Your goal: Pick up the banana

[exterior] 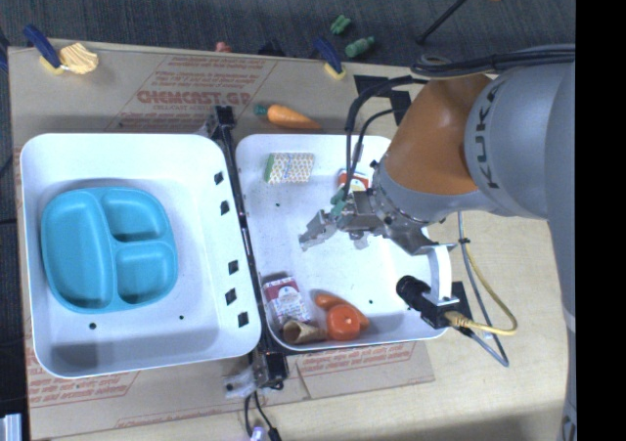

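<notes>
Two white bins (59,151), one claw (315,231)

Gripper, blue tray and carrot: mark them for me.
gripper (315,231): camera view, at its fingertips.
blue tray (108,248): camera view, its middle divider.
carrot (290,116): camera view, middle of its orange body.

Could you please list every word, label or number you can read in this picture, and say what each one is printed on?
"CHEMCAST GP": red print on the brown board under the bins, partly blurred, so the reading is uncertain.
"KU": dark letters on the grey arm, cut off at the edge.
Smaller red lines on the board: too blurred to read.
Print on the green-and-white packet and the red-and-white packet: too small to read.
</notes>
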You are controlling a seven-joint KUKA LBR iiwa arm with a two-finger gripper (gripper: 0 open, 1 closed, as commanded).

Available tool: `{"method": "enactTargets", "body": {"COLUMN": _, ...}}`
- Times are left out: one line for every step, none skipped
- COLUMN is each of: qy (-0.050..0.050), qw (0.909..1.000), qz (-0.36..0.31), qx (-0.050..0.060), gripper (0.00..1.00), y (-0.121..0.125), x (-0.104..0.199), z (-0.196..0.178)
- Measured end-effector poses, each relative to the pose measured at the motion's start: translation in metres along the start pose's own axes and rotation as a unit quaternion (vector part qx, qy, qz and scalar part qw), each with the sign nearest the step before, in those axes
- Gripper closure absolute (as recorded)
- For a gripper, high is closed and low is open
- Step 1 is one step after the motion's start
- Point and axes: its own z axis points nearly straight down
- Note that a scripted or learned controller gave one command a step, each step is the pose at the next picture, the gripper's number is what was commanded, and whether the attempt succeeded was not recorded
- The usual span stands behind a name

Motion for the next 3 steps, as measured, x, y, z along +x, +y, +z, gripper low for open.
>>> {"method": "enactTargets", "body": {"qy": 0.000, "qw": 0.9999, "qz": -0.017, "qx": 0.000, "gripper": 0.00, "y": 0.000, "x": 0.077, "z": 0.013}}
{"method": "enactTargets", "body": {"qy": -0.001, "qw": 0.9956, "qz": -0.094, "qx": -0.001, "gripper": 0.00, "y": 0.066, "x": 0.087, "z": 0.013}}
{"method": "enactTargets", "body": {"qy": -0.001, "qw": 0.9491, "qz": -0.315, "qx": 0.000, "gripper": 0.00, "y": 0.032, "x": 0.076, "z": -0.016}}
